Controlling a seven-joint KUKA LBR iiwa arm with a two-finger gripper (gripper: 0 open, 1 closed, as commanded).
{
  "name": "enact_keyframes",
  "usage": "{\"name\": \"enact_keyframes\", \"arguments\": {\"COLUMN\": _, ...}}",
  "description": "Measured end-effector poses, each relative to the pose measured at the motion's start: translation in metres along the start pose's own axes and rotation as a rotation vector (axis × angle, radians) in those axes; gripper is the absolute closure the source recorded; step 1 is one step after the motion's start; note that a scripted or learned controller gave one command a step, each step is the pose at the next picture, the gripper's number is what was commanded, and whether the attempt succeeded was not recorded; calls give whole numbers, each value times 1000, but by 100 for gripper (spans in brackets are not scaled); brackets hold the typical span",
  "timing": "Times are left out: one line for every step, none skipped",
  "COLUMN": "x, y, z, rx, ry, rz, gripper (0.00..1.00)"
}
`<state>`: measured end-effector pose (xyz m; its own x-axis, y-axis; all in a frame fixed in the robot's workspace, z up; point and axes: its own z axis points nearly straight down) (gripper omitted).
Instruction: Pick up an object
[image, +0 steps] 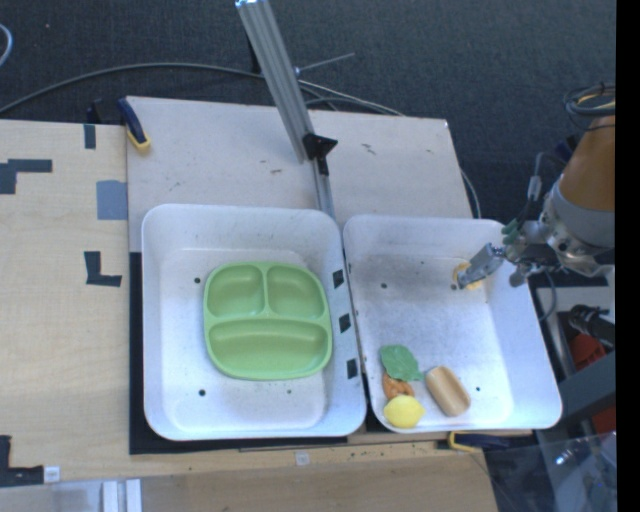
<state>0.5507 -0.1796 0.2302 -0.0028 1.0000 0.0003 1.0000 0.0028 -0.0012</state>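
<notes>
Far left, at nine o'clock: pale wooden tabletop (60, 300) with grey tape marks. Next along, the left shallow white plastic bin (165, 330), holding a light green three-compartment plastic plate (267, 320) lying flat at its centre.

Past the dividing rims, the right shallow white plastic bin (520, 350), floor bare through the middle and scuffed grey. Candidates for picking clustered near its front edge, at about six o'clock within that bin: a green leaf-shaped toy piece (400, 361), just below it a small orange toy piece (397, 385), then a round yellow lemon-like toy (403, 411), all three touching or nearly so. Just to their right, a tan bread-roll-shaped toy (447, 390), tilted, a little apart from the rest.

Further right, at two o'clock in the same bin: the grey two-finger gripper (478, 270), hanging low near the back right wall, well apart from the cluster. Small yellowish shape beside the tips, too blurred to identify. State of the jaws: impossible to tell, and nothing clearly between them.

Judged best for the step in hand: travel toward six o'clock, aim for the bread roll as the most isolated target, align across its narrow width, descend squarely, avoid nudging the lemon.
</notes>
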Motion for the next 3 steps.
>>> {"name": "enact_keyframes", "arguments": {"x": 0, "y": 0, "z": 0, "rx": 0, "ry": 0, "rz": 0, "gripper": 0}}
{"name": "enact_keyframes", "arguments": {"x": 7, "y": -4, "z": 46, "rx": 5, "ry": 0, "rz": 1, "gripper": 0}}
{"name": "enact_keyframes", "arguments": {"x": 6, "y": 5, "z": 98, "rx": 5, "ry": 0, "rz": 1, "gripper": 0}}
